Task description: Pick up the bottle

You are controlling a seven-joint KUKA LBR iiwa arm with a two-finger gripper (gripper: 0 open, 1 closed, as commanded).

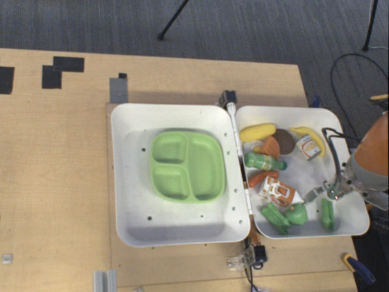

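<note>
The arm's two-finger gripper (pixel 317 193) is hovering in the right white bin (pixel 358 224), fingers apparently parted and gripping nothing, well apart from the small green plastic bottle (pixel 265 162).

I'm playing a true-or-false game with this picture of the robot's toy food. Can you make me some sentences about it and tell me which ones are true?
1. The green divided plate lies in the left bin. True.
2. The green bottle is on the plate. False: it lies in the right bin, near the wall between the bins.
3. The corn cob lies at the far side of the right bin. True.
4. The gripper has the bottle between its fingers. False: it is over the near right part of the right bin, apart from the bottle.
5. The banana lies in the left bin. False: it is in the right bin.
</note>
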